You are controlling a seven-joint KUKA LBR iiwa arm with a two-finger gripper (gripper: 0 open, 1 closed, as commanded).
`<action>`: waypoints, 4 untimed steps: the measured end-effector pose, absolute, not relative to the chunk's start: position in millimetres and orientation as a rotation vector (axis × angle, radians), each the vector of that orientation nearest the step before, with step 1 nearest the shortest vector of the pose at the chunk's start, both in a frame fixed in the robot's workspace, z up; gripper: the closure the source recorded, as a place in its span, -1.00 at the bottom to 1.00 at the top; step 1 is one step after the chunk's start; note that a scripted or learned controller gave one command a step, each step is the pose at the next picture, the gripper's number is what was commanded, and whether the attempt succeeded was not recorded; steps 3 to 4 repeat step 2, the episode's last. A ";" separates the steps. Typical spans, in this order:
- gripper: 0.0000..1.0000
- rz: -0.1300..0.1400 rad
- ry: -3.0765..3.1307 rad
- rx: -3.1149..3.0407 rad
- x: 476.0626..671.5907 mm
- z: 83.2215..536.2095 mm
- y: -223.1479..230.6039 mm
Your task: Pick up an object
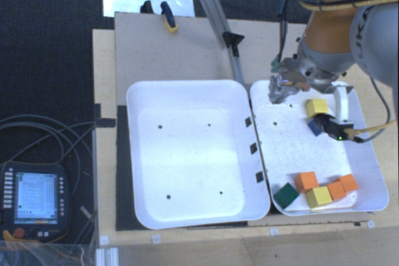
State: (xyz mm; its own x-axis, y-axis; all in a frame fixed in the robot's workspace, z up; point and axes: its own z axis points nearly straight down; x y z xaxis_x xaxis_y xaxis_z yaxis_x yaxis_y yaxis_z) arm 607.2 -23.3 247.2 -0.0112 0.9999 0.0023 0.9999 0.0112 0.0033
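Bins: two — left bin (187, 152), right bin (293, 140).
Blocks in right bin: seven — green (286, 195), orange (305, 181), yellow (318, 197), orange (336, 190), orange (348, 182) at 6 o'clock; yellow (316, 107), blue (315, 127) at 1 o'clock.
Gripper (278, 94): at 11 o'clock of that bin, finger state unreadable.
Pendant (32, 199): far left.

— Where is the arm? 
— The grey arm (374, 28), with its orange band (340, 0) above the wrist, reaches in from the bench's right edge and bends downward.

— And the hand? 
— The hand (280, 89) hangs low near the bench's far right corner.
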 end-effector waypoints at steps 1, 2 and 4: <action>1.00 0.004 2.234 2.209 608.0 237.5 33.7; 1.00 0.007 2.234 2.209 600.7 254.6 87.1; 1.00 0.007 2.234 2.209 600.7 254.6 87.1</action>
